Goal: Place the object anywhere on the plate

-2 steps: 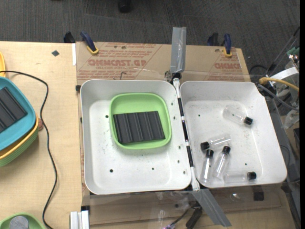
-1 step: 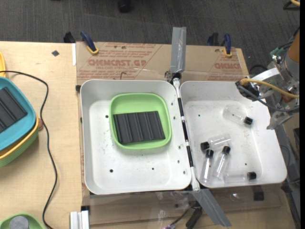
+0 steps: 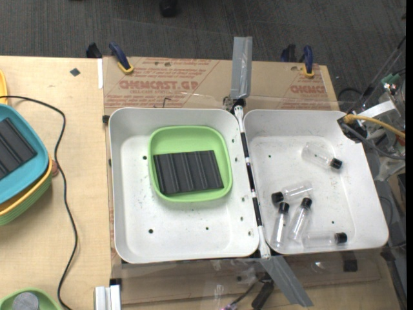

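Task objects: clear vials (image 3: pixel 300 217) with black caps, lying loose in the bin (image 3: pixel 271 154) on the arm's entry side. The green plate (image 3: pixel 222 148) sits in the far bin (image 3: pixel 129 192). The vials are judged light, rigid, slippery and liable to roll, so grasp across the mid-barrel. End effector state: cannot be determined.

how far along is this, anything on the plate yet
Done: nothing yet. The green plate in the left bin carries just its dark ribbed mat. In hand: nothing visible. Left: all the clear vials lie in the right bin; one needs picking and placing on the plate.
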{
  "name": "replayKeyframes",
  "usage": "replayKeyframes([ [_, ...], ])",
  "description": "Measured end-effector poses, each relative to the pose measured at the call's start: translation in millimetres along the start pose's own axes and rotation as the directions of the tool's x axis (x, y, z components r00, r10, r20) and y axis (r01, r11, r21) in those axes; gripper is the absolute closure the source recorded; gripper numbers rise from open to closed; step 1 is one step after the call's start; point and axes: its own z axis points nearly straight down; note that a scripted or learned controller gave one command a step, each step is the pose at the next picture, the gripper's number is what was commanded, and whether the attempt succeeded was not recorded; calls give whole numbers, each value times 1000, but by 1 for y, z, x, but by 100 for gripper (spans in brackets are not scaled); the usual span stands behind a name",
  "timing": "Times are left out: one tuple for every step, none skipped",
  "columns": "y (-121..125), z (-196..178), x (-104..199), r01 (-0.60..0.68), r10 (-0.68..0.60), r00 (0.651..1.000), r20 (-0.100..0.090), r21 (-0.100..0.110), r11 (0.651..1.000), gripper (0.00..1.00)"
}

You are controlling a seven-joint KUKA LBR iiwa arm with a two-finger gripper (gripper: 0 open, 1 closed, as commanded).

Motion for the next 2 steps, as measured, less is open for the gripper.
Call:
replayKeyframes([
  [-28,6,-10,7,-7,1000,-2,-1,1000,0],
  [25,4,-16,-1,1,1000,-2,-2,1000,0],
])
